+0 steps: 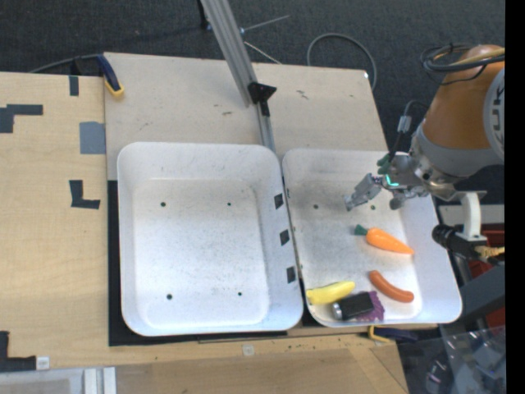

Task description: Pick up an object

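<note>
My gripper [376, 196] hovers over the upper right part of the right bin [328, 171], its two fingers spread open with nothing between them. Just below it lies a toy carrot [387, 240] with a green top. Further toward the front sit a reddish sausage [391, 286], a yellow banana [330, 292], and a black block on a purple piece [358, 306] at the bin's front edge.
The left bin [197, 236] sits beside the right one, with black clips along the shared rim. A slanted metal pole [238, 52] rises behind the bins. Cables lie on the dark floor at the back.
</note>
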Controlling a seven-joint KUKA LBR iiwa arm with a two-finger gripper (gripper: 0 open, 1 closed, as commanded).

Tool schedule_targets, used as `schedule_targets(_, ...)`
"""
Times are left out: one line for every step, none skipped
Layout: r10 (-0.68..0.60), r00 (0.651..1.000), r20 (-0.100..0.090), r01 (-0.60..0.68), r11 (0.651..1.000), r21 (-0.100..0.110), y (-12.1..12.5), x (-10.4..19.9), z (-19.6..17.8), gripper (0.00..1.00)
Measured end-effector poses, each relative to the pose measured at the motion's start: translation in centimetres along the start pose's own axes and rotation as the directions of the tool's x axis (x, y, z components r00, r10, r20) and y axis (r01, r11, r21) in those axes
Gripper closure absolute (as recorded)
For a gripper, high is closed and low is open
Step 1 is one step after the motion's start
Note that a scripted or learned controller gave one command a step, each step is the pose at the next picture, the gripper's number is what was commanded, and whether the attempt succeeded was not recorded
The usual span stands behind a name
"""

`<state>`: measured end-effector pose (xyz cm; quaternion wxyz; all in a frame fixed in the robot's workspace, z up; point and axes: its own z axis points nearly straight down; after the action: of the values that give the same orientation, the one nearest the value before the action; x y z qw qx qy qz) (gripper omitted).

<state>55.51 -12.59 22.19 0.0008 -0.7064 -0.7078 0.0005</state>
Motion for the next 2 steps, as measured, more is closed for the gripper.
schedule_targets(0.001, 1.0, 0.001, -0.001, 1.0, 0.005, -0.6, -0.2, 4.5, 0.0)
schedule_targets(0.001, 1.0, 0.0, -0.001, 1.0, 0.007, -0.5, -0.3, 10.9, 0.0)
